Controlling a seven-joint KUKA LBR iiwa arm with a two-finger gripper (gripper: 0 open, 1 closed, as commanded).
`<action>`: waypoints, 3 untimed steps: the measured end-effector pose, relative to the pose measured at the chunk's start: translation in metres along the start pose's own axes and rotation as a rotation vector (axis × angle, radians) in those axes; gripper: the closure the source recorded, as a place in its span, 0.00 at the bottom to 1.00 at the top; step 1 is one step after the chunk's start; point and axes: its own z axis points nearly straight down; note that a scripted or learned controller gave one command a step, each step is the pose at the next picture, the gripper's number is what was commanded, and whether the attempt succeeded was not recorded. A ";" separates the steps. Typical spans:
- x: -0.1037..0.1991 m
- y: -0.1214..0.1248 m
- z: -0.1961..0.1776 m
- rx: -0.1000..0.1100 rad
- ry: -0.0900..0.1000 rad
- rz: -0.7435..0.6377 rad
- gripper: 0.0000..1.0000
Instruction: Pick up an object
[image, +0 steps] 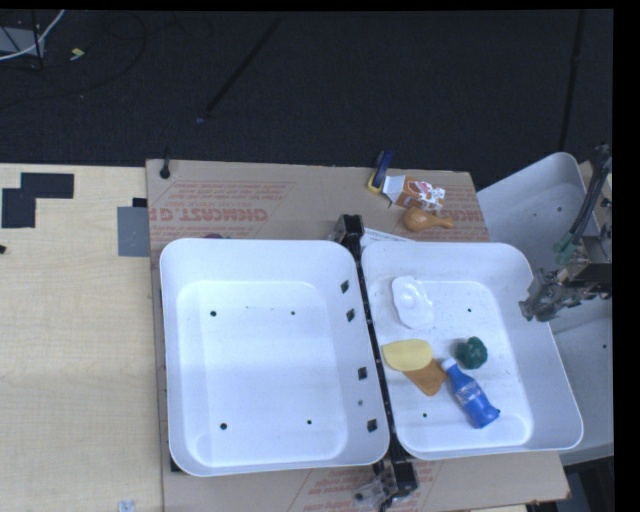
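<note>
The right bin (520, 262) holds several objects. A white lump (411, 300) lies near its middle. Below it a yellow piece (406, 354) rests partly on a tan piece (429, 378). A dark green ball (471, 351) sits to their right, with a blue bottle (470, 396) lying tilted just below it. My gripper (534, 306) hangs at the right rim of this bin, to the right of the green ball and apart from every object. Nothing shows in its grasp.
The left bin (180, 300) stands beside the right one, with a black hinge strip (365, 340) between them. Behind the right bin, on the cardboard, lie an orange pear-shaped toy (424, 220), a red-and-white packet (424, 192) and a blue-and-yellow item (380, 172).
</note>
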 end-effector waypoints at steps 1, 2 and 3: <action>0.048 -0.001 -0.153 -0.035 -0.008 0.001 1.00; 0.046 -0.001 -0.144 -0.017 -0.007 0.007 0.00; 0.047 -0.001 -0.154 -0.015 -0.007 0.004 1.00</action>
